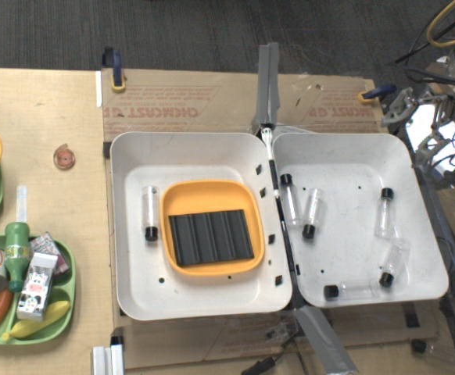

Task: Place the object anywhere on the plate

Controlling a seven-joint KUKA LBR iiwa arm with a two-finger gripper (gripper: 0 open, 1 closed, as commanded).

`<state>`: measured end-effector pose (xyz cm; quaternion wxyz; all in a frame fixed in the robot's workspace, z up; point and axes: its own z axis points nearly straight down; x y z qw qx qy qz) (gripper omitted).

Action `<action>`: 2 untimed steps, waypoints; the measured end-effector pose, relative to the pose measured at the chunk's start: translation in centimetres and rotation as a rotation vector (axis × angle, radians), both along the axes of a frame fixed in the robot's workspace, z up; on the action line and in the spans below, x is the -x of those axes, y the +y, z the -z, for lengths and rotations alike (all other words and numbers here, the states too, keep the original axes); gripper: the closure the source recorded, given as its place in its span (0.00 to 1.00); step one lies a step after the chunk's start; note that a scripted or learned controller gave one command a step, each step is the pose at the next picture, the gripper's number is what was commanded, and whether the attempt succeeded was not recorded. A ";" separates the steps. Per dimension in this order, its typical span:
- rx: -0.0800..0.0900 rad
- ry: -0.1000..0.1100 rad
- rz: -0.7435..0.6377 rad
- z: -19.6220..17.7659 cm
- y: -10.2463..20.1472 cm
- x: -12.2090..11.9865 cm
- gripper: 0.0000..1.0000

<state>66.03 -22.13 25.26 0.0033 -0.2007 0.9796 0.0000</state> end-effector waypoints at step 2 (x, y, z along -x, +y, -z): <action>0.001 0.001 -0.616 -0.7 0.4 0.0 0.00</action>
